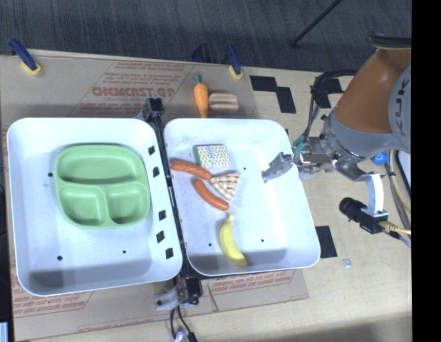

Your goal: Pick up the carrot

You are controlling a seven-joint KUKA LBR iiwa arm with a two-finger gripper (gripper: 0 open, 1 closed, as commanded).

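Note:
The carrot [200, 98], orange with a green top, lies outside the bins on the cardboard just behind the right bin's [298, 226] far rim, pointing toward that bin. My gripper [276, 167] hovers over the right side of the right bin, well to the right of the carrot and nearer the camera. Nothing is visible in its grasp.
A small bun-like toy [223, 102] lies right beside the carrot. The right bin holds two sausages [190, 168] [211, 194], a pizza slice [226, 184], a square patterned block [211, 155] and a banana [231, 242]. A green divided plate [102, 184] sits in the left bin [28, 262].

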